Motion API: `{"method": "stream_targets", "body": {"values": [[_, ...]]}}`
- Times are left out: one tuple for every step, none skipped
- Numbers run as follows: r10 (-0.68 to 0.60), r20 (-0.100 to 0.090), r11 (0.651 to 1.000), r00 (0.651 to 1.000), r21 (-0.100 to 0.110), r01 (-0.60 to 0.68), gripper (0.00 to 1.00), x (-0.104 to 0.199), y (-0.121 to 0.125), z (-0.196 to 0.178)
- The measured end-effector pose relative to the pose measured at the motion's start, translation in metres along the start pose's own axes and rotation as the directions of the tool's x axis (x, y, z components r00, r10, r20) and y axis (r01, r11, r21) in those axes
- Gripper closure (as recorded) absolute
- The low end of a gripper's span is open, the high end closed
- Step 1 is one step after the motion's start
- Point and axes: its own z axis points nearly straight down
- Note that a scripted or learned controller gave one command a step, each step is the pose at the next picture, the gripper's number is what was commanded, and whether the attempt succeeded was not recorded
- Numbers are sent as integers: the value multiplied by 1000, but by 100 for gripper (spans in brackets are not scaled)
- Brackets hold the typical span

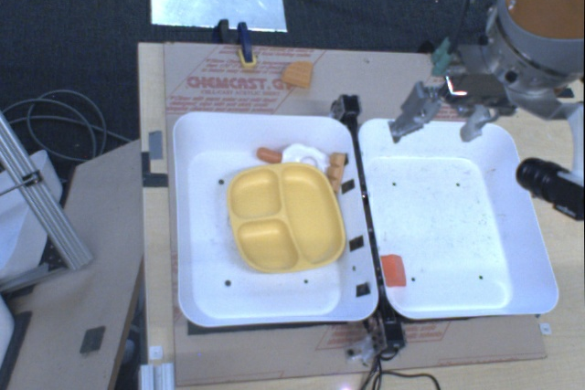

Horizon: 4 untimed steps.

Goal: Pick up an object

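My gripper [440, 125] hangs above the far edge of the right bin [512, 224], its two grey fingers spread apart with nothing between them. A small orange-red block [392, 269] lies at the right bin's near left corner. In the left bin [196, 224] sits a yellow divided plate [284, 216]. Behind the plate lie a small orange sausage-shaped piece [269, 155], a white object [305, 156] and a tan piece [337, 169].
An orange block [297, 74] rests on the cardboard behind the bins. A black clamp [346, 108] sits at the far end of the divide between the bins. A black cylinder [550, 185] juts in at the right. Cables lie at the left.
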Motion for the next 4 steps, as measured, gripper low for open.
{"method": "stream_targets", "body": {"values": [[19,6,1000,1000,6,-19,0,-10,1,3],[15,5,1000,1000,2,-15,100,-10,2,-8],[14,5,1000,1000,2,-14,0,-10,2,-8],[9,5,1000,1000,-1,-9,100,-10,2,-19]]}}
